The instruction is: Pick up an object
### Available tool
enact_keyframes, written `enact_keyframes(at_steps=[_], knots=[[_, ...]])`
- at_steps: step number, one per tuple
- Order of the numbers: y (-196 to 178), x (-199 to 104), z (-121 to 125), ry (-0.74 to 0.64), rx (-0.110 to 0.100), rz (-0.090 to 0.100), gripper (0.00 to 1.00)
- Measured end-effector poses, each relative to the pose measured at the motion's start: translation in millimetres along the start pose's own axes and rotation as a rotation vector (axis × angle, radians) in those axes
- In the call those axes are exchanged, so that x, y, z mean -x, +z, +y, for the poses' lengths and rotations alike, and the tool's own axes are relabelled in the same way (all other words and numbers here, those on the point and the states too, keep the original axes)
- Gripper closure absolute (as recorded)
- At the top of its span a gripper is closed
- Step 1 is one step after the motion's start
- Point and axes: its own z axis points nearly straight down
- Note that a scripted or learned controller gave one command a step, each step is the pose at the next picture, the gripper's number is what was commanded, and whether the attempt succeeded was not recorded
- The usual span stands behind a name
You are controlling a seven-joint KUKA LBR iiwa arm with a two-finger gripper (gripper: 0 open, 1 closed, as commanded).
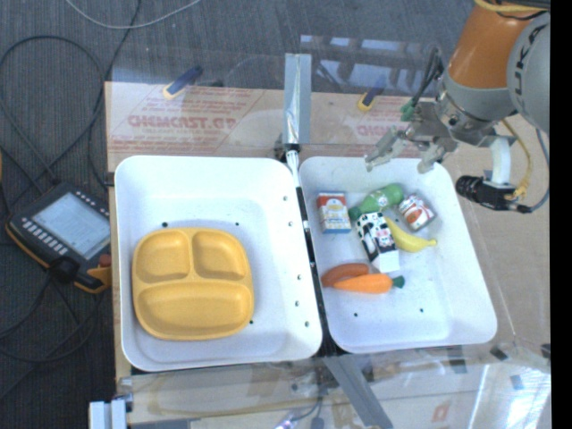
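Far left, off the worktop (pixel 121 137), I see a handheld control pendant (pixel 63 231) with a grey screen lying on the dark floor, black cables looping around it.

Left bin (pixel 156 172) — one item in it: a yellow divided plate (pixel 191 282), three compartments, lying flat toward the bin's near-left part.

A metal divider strip (pixel 296 105) stands at the far end of the seam between the two bins. Two small yellow-and-blue clips (pixel 181 81) sit on the board behind the bins.

Right bin (pixel 465 302) — the objects are clustered in its far half. From the left: a small orange-and-white carton (pixel 333 212) lying flat; below it a reddish sausage (pixel 344 273) touching an orange carrot (pixel 365 284) with a green tip; a cow-patterned black-and-white carton (pixel 379 239) in the middle; a green bottle (pixel 379 198) tilted behind it; a yellow banana (pixel 407 237) just right of the cow carton; a small red-and-white can (pixel 416 213) touching the banana's far side. The near half of this bin is bare white.

Pincer (pixel 404 157) — I see it hovering above the far edge of the right bin, just behind the green bottle and the can. Its two fingers are spread wide apart, nothing between them. The grey arm with its orange band (pixel 490 38) comes in from upper right.
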Motion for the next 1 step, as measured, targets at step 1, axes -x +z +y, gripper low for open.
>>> enact_keyframes(at_steps=[1], knots=[[70.9,41.9,-16.8,0.142,-0.001,0.001,0.0]])
